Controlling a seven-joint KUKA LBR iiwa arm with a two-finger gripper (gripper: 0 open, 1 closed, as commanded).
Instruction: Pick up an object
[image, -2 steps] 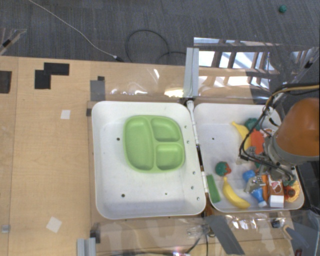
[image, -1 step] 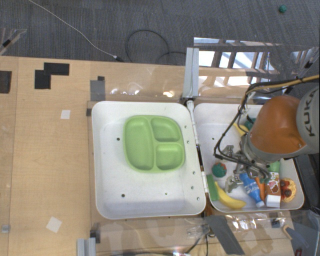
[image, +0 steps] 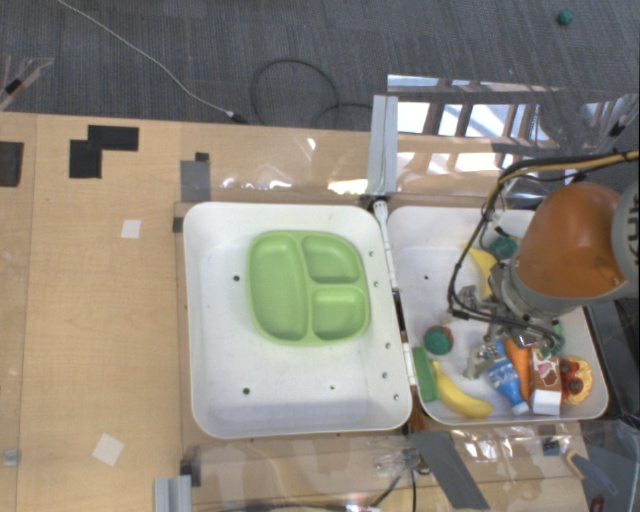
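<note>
Wooden table (image: 90, 300) is seen with two white bins. Claw (image: 497, 352) is lowered into the right bin (image: 430, 240) clutter; finger state cannot be told. Banana (image: 458, 393) lies just left-below it, long axis diagonal.

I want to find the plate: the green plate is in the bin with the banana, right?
Not quite. The camera view shows the green plate alone in the left bin; the banana lies in the right bin with the other toys.
</note>
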